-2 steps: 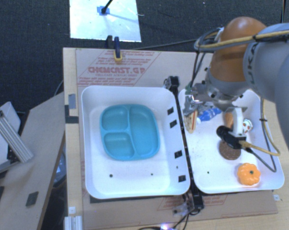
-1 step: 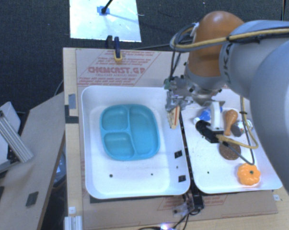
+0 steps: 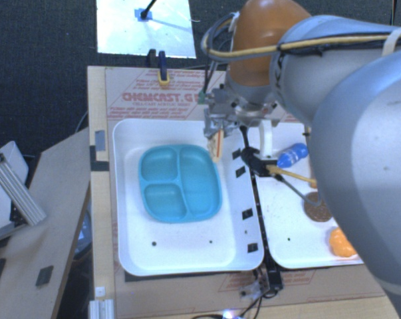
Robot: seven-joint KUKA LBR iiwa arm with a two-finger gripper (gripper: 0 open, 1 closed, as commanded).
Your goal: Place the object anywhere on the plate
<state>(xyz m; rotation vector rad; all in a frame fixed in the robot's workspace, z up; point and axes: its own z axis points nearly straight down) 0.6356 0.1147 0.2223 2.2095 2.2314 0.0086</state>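
Hand (image 3: 215,138) at blue divided plate's (image 3: 180,182) far right corner, apparently clamped on a thin tan stick (image 3: 217,146); release remains.

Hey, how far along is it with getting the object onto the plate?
Done: the tool is over the left bin, at the blue plate's upper right corner. In hand: a thin tan stick-like object hangs below it, though the grip is hard to confirm. Left: the plate's compartments look bare, so setting it down remains.
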